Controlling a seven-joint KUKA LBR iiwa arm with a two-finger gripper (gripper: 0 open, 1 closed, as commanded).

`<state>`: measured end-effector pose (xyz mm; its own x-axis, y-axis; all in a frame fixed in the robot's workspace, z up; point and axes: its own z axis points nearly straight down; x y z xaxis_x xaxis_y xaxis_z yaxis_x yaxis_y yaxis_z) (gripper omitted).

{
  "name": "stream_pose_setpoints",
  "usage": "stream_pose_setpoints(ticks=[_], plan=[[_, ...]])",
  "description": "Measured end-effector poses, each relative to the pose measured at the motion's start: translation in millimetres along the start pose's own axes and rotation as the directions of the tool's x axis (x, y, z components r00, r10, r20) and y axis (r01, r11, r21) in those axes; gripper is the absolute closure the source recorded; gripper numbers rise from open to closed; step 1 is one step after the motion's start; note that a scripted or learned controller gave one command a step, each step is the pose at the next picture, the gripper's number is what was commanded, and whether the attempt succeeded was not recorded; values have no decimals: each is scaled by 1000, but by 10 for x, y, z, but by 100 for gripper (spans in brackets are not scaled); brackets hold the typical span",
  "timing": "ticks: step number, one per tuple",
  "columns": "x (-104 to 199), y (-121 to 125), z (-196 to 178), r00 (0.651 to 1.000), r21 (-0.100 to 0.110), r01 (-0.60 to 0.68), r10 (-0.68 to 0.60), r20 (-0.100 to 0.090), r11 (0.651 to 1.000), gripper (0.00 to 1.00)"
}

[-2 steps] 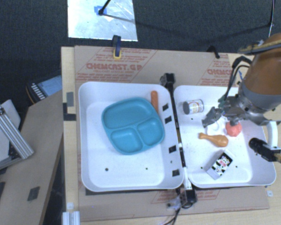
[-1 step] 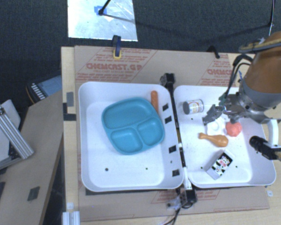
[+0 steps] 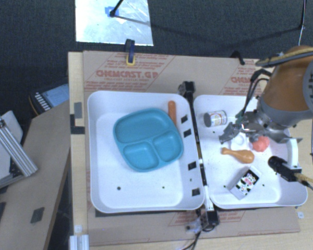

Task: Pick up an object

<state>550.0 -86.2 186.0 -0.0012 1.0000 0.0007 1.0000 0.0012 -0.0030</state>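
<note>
Blue tray point(image 3: 146, 139) in left bin point(image 3: 101, 191) (tilted)

Right bin point(image 3: 289, 194): gripper point(image 3: 233, 132) low over its upper middle, arm entering from the right. Small can point(image 3: 215, 119) on its side, just up-left of the fingers. Tan drumstick-shaped toy point(image 3: 238, 153) just below them. Red-pink item point(image 3: 260, 144) to their right, partly under the wrist. Black-and-white box point(image 3: 244, 183) further below.
Left bin point(image 3: 101, 191), well left of the fingers: blue divided plate point(image 3: 147, 138); orange stick point(image 3: 172, 111) at the plate's upper right edge.
</note>
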Motion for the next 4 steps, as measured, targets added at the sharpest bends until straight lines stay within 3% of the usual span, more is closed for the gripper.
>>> stream_pose_setpoints(ticks=[2,3,4], plan=[[-15,-18,917,1000,-9,1,-1,1,1000,0],[-24,-4,786,1000,-14,0,0,3,1000,100],[-5,-27,154,1000,-11,2,-2,2,1000,100]])
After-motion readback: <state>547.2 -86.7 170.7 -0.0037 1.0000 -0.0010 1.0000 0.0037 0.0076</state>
